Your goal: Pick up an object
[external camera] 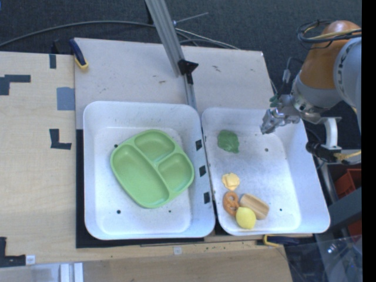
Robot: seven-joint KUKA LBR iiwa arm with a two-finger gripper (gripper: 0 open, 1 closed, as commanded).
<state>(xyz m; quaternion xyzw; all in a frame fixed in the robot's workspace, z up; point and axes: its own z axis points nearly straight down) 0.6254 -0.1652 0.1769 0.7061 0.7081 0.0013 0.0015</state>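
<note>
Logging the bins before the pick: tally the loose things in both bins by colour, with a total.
Green: 2, the tray in the left bin and the lump in the right bin
Yellow: 2, the pale piece and the lemon
Orange: 1, the pretzel
Tan: 1, the block
Total: 6

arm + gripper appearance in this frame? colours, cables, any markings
The arm is grey with a rounded orange band above the wrist. Black cables loop over the orange part at the top. The gripper is small, metallic grey, with thin wires near its base. No markings are legible at this size.
</note>
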